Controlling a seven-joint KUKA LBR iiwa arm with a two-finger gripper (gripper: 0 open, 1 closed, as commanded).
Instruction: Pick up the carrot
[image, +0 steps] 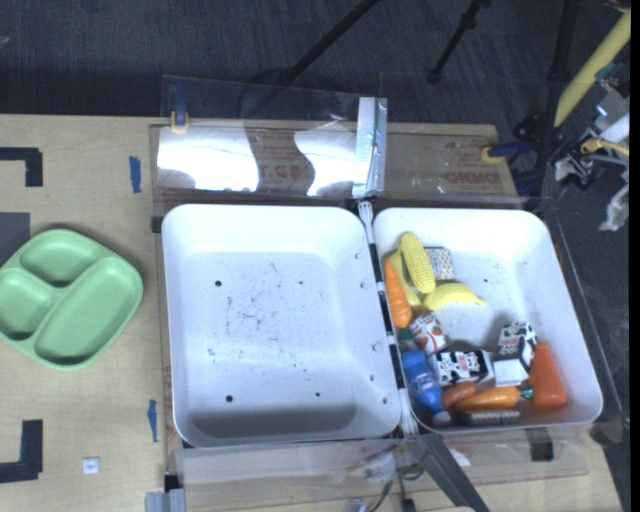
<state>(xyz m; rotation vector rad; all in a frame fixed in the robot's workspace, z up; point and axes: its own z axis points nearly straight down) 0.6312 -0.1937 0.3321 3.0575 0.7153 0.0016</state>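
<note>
Carrot (396, 294) lies in the right bin (560, 262) on a wooden bench (80, 410); end effector state unknowable.

Camera view: one fixed camera, mounted above the bench (90, 160), aimed downward at a slant. Both white bins, left bin (190, 235) and right bin (520, 235), were framed whole from a moderate distance, with dark floor (120, 40) taken in beyond.

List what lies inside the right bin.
The right bin holds a corn cob, a banana, a carrot along its left wall, a blue bottle, small cartons and more orange pieces. Whatever lies beneath that pile is covered.
</note>
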